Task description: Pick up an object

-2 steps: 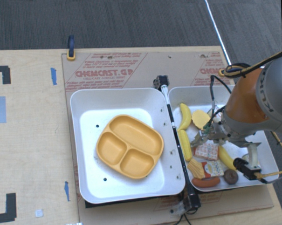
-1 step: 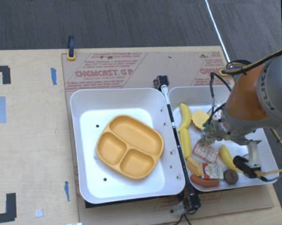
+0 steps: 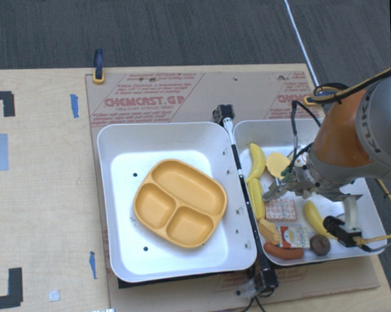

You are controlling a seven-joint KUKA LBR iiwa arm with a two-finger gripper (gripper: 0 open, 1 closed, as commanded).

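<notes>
The right bin (image 3: 372,206) holds several toy foods. A yellow banana (image 3: 257,159) lies at its back left, with a longer yellow one (image 3: 255,198) along the left wall. A pale yellow disc (image 3: 278,164) sits beside them. A pink-and-white box (image 3: 280,210), a red-and-white packet (image 3: 291,235), a red sausage (image 3: 285,251), a brown ball (image 3: 320,245) and another banana (image 3: 314,218) lie toward the front. My gripper (image 3: 282,188) hangs low over the bin's middle, just above the pink-and-white box and right of the long banana. Nothing is visibly held in it.
The left bin (image 3: 119,188) holds a yellow three-compartment plate (image 3: 179,202). A divider rail (image 3: 238,176) runs between the two bins. The grey and orange arm (image 3: 343,139) covers the right bin's back right part.
</notes>
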